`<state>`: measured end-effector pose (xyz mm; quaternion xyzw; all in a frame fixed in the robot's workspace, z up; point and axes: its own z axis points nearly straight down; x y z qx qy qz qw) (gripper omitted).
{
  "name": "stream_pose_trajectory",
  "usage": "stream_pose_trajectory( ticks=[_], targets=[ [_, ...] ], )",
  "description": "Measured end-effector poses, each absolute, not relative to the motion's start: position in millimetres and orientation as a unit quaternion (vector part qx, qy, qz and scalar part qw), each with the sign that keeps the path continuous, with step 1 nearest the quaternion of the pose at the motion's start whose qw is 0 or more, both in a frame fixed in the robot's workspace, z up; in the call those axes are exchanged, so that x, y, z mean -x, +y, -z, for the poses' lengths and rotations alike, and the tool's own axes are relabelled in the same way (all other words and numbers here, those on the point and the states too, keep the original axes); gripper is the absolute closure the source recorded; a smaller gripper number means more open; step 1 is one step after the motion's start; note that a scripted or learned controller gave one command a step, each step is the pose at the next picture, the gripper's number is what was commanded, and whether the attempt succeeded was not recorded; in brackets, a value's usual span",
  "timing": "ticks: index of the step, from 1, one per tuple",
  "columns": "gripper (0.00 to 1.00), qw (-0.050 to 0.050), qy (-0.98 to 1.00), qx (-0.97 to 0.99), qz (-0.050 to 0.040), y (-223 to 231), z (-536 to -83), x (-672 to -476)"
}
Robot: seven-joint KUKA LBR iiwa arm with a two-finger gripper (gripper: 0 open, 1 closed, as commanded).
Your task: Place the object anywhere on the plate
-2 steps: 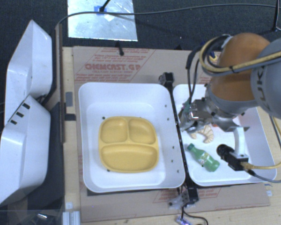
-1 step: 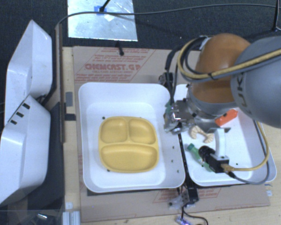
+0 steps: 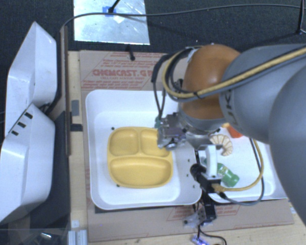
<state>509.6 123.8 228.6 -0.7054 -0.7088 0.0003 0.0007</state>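
Where bins meet, one plate (image 3: 139, 157)

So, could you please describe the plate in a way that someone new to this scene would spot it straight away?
Look at the left white bin of the two on the bench. Lying flat on its floor is the yellow plate, with the arm's hand at its right edge. It is split into three compartments, two small above one wide, unlike the small items in the other bin.
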Motion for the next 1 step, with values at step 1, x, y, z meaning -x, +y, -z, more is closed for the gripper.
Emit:
stream_pose_trajectory(
  ticks=[1],
  targets=[
    [0.0,0.0,-0.707,0.707,0.0002,121.5,-229.6,-510.3]
  ],
)
